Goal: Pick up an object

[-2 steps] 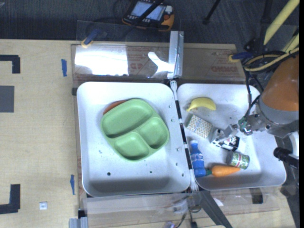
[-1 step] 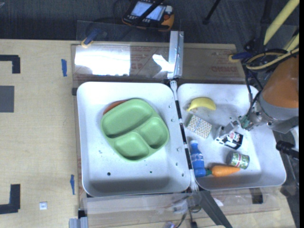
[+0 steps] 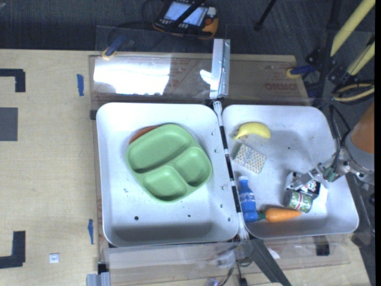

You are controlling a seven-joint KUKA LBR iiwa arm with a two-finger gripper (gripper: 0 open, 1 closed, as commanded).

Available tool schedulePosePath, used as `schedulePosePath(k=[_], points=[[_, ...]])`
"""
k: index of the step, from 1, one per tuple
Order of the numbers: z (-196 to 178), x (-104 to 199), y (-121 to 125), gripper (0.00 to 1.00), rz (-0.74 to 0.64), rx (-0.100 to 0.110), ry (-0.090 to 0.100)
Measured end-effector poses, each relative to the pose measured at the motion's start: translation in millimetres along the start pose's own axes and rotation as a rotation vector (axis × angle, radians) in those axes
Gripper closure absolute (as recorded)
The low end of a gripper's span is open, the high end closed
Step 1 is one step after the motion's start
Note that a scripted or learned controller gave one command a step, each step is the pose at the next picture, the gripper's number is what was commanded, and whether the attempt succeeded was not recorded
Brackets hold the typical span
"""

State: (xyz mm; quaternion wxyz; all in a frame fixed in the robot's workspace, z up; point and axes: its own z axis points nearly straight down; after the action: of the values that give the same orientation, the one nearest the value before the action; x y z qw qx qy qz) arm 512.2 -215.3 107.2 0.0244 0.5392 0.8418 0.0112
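Low, end effector point(image 3: 314, 177) near right bin point(image 3: 342, 216) edge, touching can point(image 3: 301, 196).

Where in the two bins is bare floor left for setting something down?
Left bin: bare strip in front of the green tray. Right bin: bare back-right patch beyond the banana. Crowded in front: bottle, carrot, can by the gripper.
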Motion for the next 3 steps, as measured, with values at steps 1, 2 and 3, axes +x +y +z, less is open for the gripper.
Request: schedulePosePath(k=[1,2,3], points=[[0,38,42,0.00,-0.028,0.007,-0.010],[1,47,50,0.00,0.186,0.013,-0.004],[-40,82,73,0.00,0.112,0.044,0.025]])
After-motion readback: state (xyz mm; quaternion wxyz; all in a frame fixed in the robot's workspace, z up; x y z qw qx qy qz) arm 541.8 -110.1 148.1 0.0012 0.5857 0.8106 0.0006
